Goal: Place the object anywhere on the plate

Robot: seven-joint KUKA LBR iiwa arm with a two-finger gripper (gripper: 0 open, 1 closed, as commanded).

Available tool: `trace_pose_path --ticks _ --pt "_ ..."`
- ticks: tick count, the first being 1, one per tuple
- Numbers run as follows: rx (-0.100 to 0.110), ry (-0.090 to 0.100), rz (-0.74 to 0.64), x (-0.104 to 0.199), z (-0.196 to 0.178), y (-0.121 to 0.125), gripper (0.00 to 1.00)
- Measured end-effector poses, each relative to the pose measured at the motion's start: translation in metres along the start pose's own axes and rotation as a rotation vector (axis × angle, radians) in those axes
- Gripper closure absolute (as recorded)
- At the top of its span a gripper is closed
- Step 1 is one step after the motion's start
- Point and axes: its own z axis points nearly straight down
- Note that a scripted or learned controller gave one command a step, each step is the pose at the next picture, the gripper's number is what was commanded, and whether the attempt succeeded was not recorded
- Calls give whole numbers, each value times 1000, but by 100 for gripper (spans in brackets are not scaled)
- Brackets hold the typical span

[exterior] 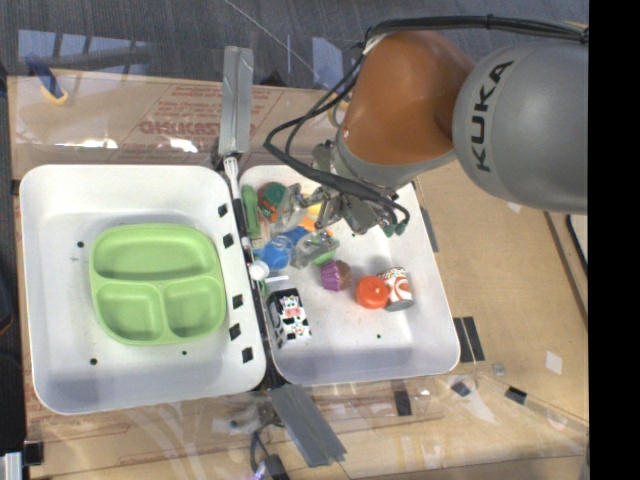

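Where the bench edge runs nearest the camera, a grey strip (pixel 308 428) lies slantwise on the tan board below the two white bins. Above it the left bin (pixel 50 268) holds a smooth lime-green plate (pixel 158 283), rounded at the corners and moulded into three compartments. Across the divider, the right bin (pixel 425 343) carries the loose objects: a small box with a black-and-white cow print (pixel 288 318) near the front left, then a glossy orange ball (pixel 372 291) touching a red-and-white piece (pixel 398 288), a purple lump (pixel 335 275), and a blue rounded toy (pixel 275 255). Farther back, a cluttered heap of green, orange and clear plastic sits under the gripper (pixel 335 218), which is down among that heap; how wide it stands, or whether it has anything, cannot be told. Behind rises the arm's smooth orange band (pixel 405 93) and its grey casing.
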Motion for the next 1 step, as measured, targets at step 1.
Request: trace_pose_path --ticks 1 --pt "-1 0 -41 -25 39 82 100"
